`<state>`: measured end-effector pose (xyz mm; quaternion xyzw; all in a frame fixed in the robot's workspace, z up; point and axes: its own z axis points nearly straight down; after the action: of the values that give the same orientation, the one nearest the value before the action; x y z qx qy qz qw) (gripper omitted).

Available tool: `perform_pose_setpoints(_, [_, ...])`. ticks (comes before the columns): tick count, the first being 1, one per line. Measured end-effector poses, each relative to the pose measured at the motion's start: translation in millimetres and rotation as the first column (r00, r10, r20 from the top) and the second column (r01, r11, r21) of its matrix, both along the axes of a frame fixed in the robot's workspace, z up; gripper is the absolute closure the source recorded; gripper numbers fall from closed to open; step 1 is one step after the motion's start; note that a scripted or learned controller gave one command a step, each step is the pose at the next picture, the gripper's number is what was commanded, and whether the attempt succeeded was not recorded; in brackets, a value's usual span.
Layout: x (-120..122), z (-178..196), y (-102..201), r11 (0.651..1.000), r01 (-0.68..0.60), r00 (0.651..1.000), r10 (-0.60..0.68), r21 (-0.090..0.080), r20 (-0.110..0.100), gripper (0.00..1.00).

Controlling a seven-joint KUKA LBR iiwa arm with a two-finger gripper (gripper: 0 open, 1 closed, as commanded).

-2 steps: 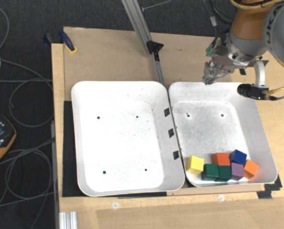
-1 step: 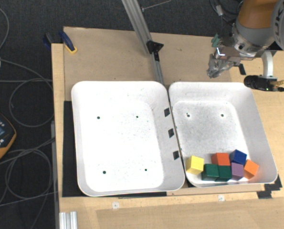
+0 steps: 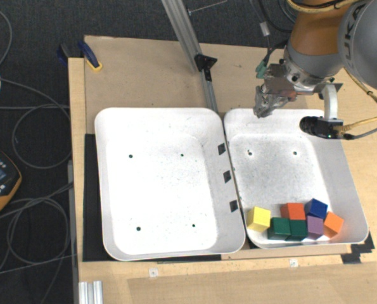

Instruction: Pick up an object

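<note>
Camera view is showing you the gripper (image 3: pixel 264 109) hanging over the right bin's (image 3: pixel 272 163) far edge; its opening cannot be told. Blocks (image 3: pixel 294 221) are sitting at the near end.

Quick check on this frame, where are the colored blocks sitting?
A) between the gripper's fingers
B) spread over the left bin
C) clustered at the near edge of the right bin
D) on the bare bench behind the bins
C: the colored blocks lie bunched along the near edge of the right bin, while the gripper hangs over that bin's far rim, well away from them.
</note>
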<state>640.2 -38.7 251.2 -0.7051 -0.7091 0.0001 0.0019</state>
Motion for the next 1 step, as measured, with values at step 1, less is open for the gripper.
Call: perform_pose_setpoints(1, [-34.7,-1.5,51.4,1.000,-0.001,1.000,0.001,0.001,-0.001,1.00])
